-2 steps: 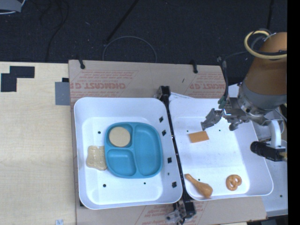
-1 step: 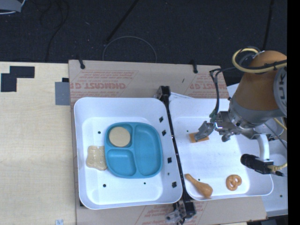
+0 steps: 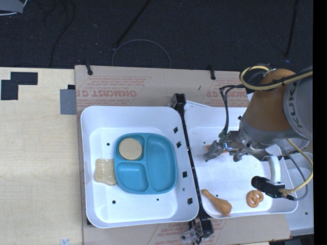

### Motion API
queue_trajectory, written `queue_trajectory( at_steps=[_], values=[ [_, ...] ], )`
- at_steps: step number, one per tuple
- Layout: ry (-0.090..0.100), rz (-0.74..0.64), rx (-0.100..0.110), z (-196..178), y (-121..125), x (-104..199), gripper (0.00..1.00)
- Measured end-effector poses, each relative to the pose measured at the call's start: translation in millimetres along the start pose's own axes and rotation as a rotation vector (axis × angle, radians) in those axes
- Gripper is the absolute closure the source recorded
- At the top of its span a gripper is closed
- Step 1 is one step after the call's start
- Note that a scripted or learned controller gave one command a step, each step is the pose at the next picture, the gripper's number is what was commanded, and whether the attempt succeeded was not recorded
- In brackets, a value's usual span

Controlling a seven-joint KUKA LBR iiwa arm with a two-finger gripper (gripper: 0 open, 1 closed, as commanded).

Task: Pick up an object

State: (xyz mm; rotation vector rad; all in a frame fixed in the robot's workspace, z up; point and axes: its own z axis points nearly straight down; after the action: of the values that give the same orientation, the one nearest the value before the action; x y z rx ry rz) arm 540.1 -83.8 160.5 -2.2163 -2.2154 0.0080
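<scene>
**Hovering in the right bin, nothing visibly grasped**

Poised low over the right bin (image 3: 204, 137), near its left side, gripper (image 3: 213, 151) pointing toward the divider. Impossible to tell how wide the tool stands or whether anything sits in it; too small and cluttered there to judge.

Closest candidates well apart from it: drumstick-shaped toy (image 3: 217, 201) and pretzel (image 3: 254, 198), both by the bin's near wall. Blue divided plate (image 3: 153, 167) with a round cracker (image 3: 130, 148), and a pale biscuit (image 3: 105, 171), over in the left bin (image 3: 94, 208).

Likely risks: closing on bare floor and coming up with nothing; nudging the small toy against the wall; clipping the divider.
</scene>
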Motion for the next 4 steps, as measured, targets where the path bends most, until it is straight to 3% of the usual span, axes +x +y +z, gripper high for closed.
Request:
queue_trajectory(
  at_steps=[1,2,4],
  values=[
    [0.000,-0.001,0.000,64,-1,1,0.00],
    [0.000,0.007,-0.002,51,-1,-1,1.00],
    [-0.002,-0.001,-0.012,-60,7,-5,1.00]
  ],
)
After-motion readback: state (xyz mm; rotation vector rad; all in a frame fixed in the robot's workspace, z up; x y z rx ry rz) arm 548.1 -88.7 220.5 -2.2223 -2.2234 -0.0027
